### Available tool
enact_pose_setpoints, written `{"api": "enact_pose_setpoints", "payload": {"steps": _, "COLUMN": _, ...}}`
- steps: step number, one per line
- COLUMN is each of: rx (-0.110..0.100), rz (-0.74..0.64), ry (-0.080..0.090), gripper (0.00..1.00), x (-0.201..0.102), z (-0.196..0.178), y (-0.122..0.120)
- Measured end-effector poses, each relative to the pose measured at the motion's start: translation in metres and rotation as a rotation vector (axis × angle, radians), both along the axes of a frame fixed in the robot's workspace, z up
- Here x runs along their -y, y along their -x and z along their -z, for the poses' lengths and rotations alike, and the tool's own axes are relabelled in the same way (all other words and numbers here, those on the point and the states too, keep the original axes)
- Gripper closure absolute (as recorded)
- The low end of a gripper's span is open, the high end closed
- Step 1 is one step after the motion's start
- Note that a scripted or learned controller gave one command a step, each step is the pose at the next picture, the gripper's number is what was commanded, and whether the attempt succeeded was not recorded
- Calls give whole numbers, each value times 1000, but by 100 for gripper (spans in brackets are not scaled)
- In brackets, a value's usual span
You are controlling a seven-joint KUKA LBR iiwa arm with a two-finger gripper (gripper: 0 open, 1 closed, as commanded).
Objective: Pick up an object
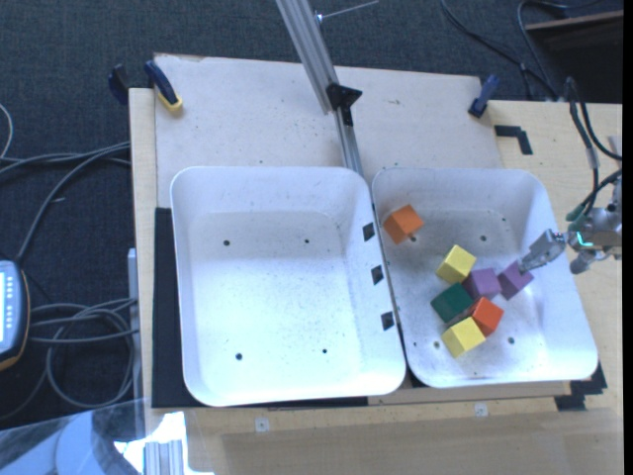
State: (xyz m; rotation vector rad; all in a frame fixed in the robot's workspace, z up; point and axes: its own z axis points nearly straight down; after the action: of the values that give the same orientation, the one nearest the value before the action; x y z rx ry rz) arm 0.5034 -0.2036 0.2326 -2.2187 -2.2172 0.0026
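The right bin (554, 295) holds several small blocks. An orange block (402, 223) sits alone near its far left. A cluster lies lower down: a yellow block (457, 263), two purple blocks (484, 283) (514, 281), a green block (453, 302), a red-orange block (487, 315) and a second yellow block (463, 335). My gripper (540, 251) reaches in over the bin's right wall, its tip just above and to the right of the right-hand purple block. I see no block held in it.
The left bin (198, 364) lies beside the right one, with black clips along their shared wall. A metal pole (312, 47) slants up from the back of the bench. Clamps sit at the bench corners and cables lie on the floor at left.
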Motion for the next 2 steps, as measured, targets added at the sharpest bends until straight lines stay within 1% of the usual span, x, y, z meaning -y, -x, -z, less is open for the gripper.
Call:
{"api": "enact_pose_setpoints", "payload": {"steps": 1, "rx": 4, "rz": -1, "ry": 1, "gripper": 0, "x": 0, "z": -2, "y": -1}}
{"api": "enact_pose_setpoints", "payload": {"steps": 2, "rx": -1, "rz": -1, "ry": -1, "gripper": 0, "x": -8, "z": 43, "y": 0}}
